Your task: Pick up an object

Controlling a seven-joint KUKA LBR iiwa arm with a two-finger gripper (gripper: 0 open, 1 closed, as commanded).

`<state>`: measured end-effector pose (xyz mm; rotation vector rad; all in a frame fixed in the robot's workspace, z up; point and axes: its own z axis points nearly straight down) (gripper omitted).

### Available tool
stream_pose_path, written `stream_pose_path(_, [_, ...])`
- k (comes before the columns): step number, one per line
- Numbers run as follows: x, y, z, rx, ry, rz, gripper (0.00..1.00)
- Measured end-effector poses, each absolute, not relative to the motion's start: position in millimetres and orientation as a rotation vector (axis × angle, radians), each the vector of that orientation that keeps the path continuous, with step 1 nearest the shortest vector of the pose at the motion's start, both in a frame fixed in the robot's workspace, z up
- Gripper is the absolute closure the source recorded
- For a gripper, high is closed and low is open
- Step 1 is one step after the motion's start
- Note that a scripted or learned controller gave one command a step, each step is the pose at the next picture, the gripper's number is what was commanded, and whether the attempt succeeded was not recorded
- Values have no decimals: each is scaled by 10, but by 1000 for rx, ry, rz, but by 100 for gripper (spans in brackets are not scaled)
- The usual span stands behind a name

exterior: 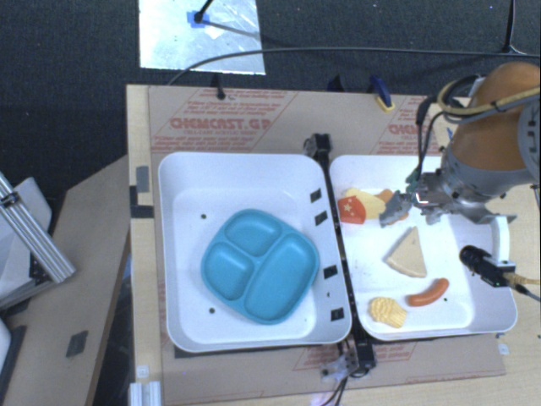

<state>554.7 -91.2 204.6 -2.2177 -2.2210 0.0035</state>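
The right bin holds several toy foods: a red and yellow piece at its upper left, a tan wedge in the middle, a red sausage and a yellow corn piece near the front. My gripper hangs low over the bin's upper part, just right of the red and yellow piece and above the wedge. Nothing shows between its fingers.
The left bin holds a blue divided plate. A black clip divider runs between the bins. The arm's orange band and cables lie over the right bin's far right. A foil sheet lies beyond the bench.
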Motion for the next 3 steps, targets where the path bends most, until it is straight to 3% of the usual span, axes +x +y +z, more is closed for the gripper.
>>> stream_pose_path(2, [5606,-867,1008,-2219,-2220,3,0])
stream_pose_path(3, [5621,-873,1151,-2222,-2224,-3,100])
